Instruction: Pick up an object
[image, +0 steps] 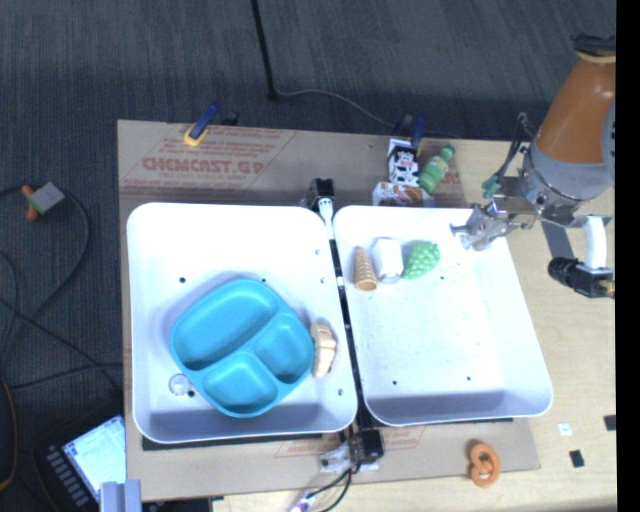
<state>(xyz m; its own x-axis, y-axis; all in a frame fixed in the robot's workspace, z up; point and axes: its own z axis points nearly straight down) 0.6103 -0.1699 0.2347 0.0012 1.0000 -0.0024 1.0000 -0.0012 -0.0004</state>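
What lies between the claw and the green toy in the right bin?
In the camera view, only bare white bin floor separates the claw from the green toy.

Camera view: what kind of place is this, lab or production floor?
Most likely a robotics lab test bench. Two white bins sit on a scrap cardboard sheet held by clamps, toy food like a green piece and a blue divided tray serve as pick targets, and loose cables run over carpet.

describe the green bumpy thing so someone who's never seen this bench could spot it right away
Look in the right white bin, at its far edge. Three small items sit in a row there; the green bumpy thing is the rightmost, beside a white piece. It alone is green and knobbly.
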